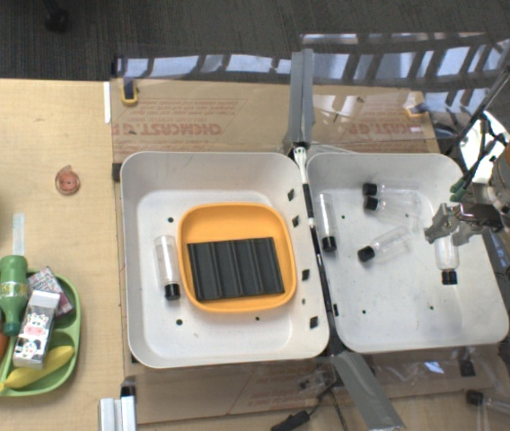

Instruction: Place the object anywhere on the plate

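Bench [39,124]: pale wood top, cardboard sheet under two white bins side by side, dark carpet beyond. Left bin [143,330] holds an orange plate [234,216] carrying a black ribbed block [240,268]; one clear vial with black cap [166,265] lies just left of the plate, cap toward the camera. Right bin [417,330] holds four more vials: one [326,223] along its left wall, one [390,196] near the back, one [383,244] mid-floor, tilted, and one [446,260] near the right wall, directly below the gripper [457,223]. Gripper sits low over that last vial; cannot tell whether the fingers are open or closed, or whether they touch it. On the bench at far left, a green tray [57,371] with toy food and a small bottle.
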`<state>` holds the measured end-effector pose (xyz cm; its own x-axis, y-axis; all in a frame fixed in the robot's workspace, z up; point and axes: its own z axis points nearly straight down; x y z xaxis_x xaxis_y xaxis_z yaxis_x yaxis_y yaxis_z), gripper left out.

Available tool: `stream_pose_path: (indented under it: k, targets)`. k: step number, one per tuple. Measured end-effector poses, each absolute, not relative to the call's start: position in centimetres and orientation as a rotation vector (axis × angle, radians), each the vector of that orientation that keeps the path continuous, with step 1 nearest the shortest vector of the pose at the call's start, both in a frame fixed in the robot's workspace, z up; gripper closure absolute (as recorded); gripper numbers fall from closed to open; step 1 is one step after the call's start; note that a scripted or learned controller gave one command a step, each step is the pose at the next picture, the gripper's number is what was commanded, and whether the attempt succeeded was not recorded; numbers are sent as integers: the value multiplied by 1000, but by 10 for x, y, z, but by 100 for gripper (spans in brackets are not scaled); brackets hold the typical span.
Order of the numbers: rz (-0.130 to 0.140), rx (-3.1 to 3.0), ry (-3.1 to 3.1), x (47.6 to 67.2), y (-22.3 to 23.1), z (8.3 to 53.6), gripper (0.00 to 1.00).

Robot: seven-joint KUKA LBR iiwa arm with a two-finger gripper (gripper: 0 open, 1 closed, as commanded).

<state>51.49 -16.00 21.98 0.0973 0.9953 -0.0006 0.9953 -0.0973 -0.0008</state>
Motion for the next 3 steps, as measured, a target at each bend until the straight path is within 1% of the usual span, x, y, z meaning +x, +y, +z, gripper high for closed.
stream_pose_path:
  k: [1, 3]
  targets:
    - [4, -2201, -2241, 567, -149, 243, 100]
    - [3, -1921, -2488, 659, -135, 201, 100]
